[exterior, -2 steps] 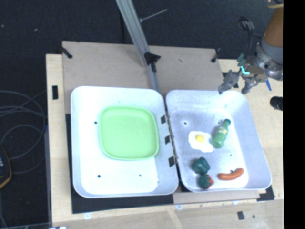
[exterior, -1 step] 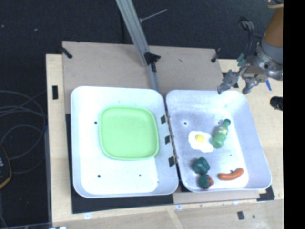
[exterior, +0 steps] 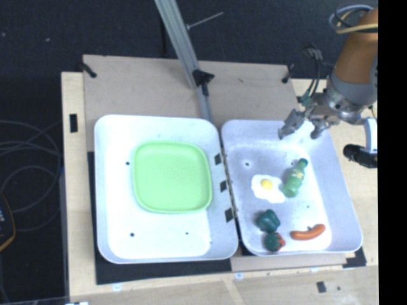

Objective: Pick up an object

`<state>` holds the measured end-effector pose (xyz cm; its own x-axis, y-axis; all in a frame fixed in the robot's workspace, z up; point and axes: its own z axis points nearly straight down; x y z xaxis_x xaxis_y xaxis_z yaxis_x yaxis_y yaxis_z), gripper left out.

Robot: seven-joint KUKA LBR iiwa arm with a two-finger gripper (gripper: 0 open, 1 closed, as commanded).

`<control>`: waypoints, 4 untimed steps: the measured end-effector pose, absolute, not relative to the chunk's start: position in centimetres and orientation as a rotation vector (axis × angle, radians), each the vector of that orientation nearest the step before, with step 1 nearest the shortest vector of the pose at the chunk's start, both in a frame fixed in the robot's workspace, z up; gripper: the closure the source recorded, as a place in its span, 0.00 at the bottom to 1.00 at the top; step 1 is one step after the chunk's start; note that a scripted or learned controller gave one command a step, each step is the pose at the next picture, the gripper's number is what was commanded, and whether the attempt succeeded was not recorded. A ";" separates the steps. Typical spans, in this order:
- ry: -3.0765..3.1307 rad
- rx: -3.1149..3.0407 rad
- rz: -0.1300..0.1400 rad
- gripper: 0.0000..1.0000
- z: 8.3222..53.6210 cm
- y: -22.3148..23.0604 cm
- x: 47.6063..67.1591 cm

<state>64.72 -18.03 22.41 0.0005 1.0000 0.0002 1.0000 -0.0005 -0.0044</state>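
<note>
A light green square plate (exterior: 172,176) lies in the left bin (exterior: 111,189) on the surface (exterior: 140,84). In the right bin (exterior: 340,189), right of the plate, sit a toy fried egg (exterior: 268,188), a green bottle (exterior: 294,178) touching it, a green pepper (exterior: 268,220), a red-and-green piece (exterior: 275,241) and a sausage (exterior: 308,233). The gripper (exterior: 300,128) hangs over that bin's far edge, fingers (exterior: 286,129) spread, grasping nothing.

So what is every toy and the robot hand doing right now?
gripper: open, above the right bin's far edge, holding nothing.
green bottle: lying tilted in the right bin, beside the fried egg.
fried egg: flat, yolk up.
green pepper: resting on the bin floor.
sausage: lying flat.
green plate: flat in the left bin.
</note>
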 end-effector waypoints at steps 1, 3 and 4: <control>-2.219 -2.220 0.005 0.00 16.2 -17.8 64.7; -2.223 -2.223 -0.002 1.00 13.3 -17.7 64.9; -2.224 -2.224 -0.005 1.00 18.0 -17.8 65.8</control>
